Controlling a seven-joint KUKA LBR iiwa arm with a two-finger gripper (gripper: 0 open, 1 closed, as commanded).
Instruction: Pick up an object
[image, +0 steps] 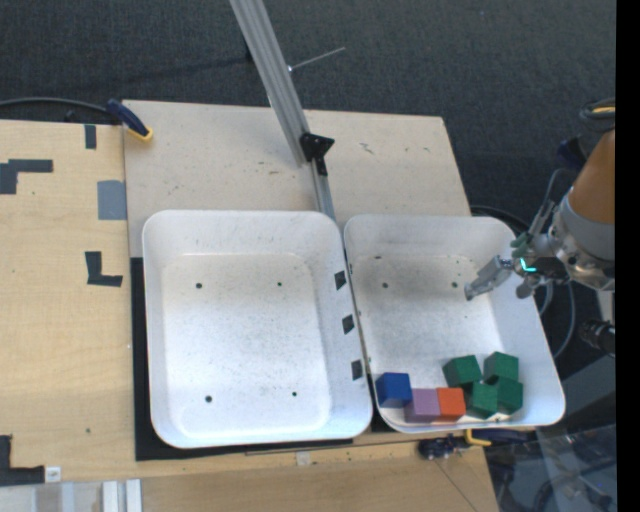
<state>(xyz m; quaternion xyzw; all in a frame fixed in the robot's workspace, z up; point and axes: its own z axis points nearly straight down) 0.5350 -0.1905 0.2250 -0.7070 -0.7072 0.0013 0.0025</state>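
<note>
Several small blocks lie in the front corner of the right bin: a blue cube, a purple cube, an orange cube and a cluster of green blocks. My gripper hangs over the bin's right rim, well behind the blocks and apart from them. It is open, one grey finger reaching left over the bin floor, with nothing between the fingers.
The left bin stands beside the right one, on the bench. A slanted metal rail runs down to the gap between the bins. Cables hang near the arm on the right.
</note>
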